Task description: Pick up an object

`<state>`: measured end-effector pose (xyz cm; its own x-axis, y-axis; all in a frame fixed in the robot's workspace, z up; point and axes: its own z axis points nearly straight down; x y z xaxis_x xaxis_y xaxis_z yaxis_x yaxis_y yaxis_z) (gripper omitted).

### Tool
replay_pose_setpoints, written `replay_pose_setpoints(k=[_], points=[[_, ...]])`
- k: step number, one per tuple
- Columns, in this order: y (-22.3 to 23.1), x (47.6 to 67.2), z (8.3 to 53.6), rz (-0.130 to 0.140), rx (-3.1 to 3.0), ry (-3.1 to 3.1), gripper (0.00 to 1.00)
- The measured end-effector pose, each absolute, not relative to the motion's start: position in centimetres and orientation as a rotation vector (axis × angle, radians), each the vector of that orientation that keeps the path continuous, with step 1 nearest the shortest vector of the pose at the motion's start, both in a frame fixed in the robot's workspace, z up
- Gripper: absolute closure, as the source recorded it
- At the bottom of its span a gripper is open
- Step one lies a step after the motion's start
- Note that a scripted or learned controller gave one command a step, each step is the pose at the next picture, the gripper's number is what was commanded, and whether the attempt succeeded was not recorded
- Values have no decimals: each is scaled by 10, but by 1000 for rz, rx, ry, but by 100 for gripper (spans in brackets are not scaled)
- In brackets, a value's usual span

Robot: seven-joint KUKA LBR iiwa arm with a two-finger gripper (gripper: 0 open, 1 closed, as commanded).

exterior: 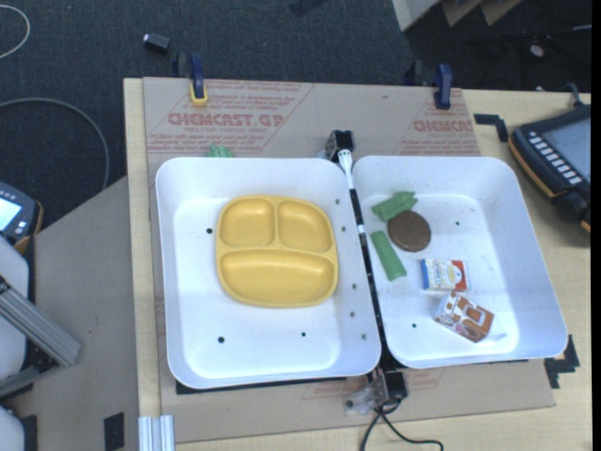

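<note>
- While nothing has yet left either bin, the camera view gives a full look at what can be picked: the task reads as still at its start.
- Left bin (174, 280): a yellow divided plate (277, 250) lies flat near its middle, apart from every wall.
- Right bin (526, 224): five small things sit in a loose cluster toward the wall shared with the left bin.
- An upper green piece (393, 205) touches, or nearly touches, the top of a brown disc (409, 231); a lower green stick (387, 255) lies just beside the disc's lower left.
- A small white packet (442, 273) rests near the bin's middle, and an orange-and-white packet (464, 317) lies just below it, tilted.
- Gripper: I cannot tell whether it is released, clenched or grasping anything; all the listed things lie on the bin floors.
- Done so far, as I judge it: nothing lifted. Left: choose one thing, come down over it, close on it and raise it.
- The disc and the green pieces are crowded, so a grab there may nudge neighbours; the two packets look freer to take.
- Around the bins: a printed cardboard sheet (282, 111) held by two blue clamps (197, 73), and a handheld control pad (559, 163) at the right.
</note>
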<state>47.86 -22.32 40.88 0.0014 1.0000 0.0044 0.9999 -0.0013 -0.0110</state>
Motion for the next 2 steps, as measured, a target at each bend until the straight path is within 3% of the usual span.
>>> replay_pose_setpoints(k=[1, 2], points=[[-208, 480, 438, -3, -2223, -2228, 100], [-224, 480, 461, -2, -2226, -2226, 100]])
